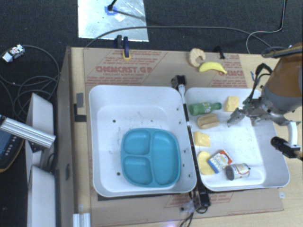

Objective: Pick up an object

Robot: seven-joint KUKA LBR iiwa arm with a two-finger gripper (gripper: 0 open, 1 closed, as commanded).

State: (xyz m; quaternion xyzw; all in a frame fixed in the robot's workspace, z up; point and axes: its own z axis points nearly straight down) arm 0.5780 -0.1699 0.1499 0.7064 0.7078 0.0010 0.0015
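The right bin (272,167) holds several small items: a green bottle (204,108), a pale yellow block (231,103), a tan roll (208,121), a yellow wedge (201,139), a yellow lump (204,163), a red, white and blue packet (219,160) and a small can (237,171). My gripper (246,119) hangs over the upper right part of this bin, just right of the yellow block and the roll. Its fingers stand open and spread, with nothing between them.
The left bin (106,112) carries a blue divided plate (151,156). On the bench behind the bins lie a banana (212,67) and a tan ring-shaped piece (196,56). A blue and yellow clamp (125,46) sits at the bench's back edge. Cables run along the floor.
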